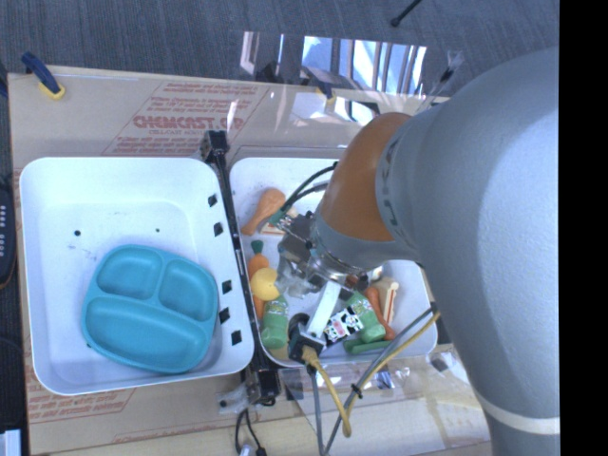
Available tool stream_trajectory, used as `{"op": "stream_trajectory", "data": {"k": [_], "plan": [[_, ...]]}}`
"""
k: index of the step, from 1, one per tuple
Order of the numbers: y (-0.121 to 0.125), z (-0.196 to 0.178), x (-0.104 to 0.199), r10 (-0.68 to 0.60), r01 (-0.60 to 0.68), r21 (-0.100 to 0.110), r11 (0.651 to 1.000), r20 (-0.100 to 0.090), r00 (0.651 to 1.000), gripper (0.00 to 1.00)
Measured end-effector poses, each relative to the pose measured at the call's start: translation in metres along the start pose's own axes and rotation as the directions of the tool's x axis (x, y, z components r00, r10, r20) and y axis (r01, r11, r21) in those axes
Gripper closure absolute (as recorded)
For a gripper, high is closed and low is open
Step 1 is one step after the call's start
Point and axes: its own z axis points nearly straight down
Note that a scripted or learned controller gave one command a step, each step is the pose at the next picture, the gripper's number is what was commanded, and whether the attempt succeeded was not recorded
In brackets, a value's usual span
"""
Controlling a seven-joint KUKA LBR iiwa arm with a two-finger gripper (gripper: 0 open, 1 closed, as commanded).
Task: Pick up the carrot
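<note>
The carrot (257,261), small and orange with a green stub at its top, lies against the left wall of the right bin (410,283). A yellow piece (265,285) touches its lower end. My gripper (304,272) is low inside this bin, just right of the carrot and over the pile of toy food. The grey arm and its orange band (366,193) cover the bin's right half. Nothing can be made out in the gripper's grasp.
A tan-orange piece (267,205) lies at the bin's back, and a green item (274,327), a cow-patterned box (345,327) and a thin orange stick (374,301) at its front. The left bin (57,188) holds a blue divided plate (150,306). Cables (328,388) trail over the front edge.
</note>
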Motion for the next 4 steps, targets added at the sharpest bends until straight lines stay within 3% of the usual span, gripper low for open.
{"op": "stream_trajectory", "data": {"k": [1, 2, 3, 4], "plan": [[-0.02, 0.013, 0.048, 0.486, -0.486, 0.004, 0.874, 0.002, 0.874, 1.0], [-0.02, 0.013, 0.047, 0.487, -0.487, 0.006, 0.873, 0.002, 0.873, 0.0], [-0.032, 0.07, 0.067, 0.268, -0.268, -0.053, 0.962, -0.002, 0.963, 0.0], [-0.064, -0.058, 0.094, -0.085, 0.085, -0.003, 0.996, -0.001, 0.996, 0.0]]}}
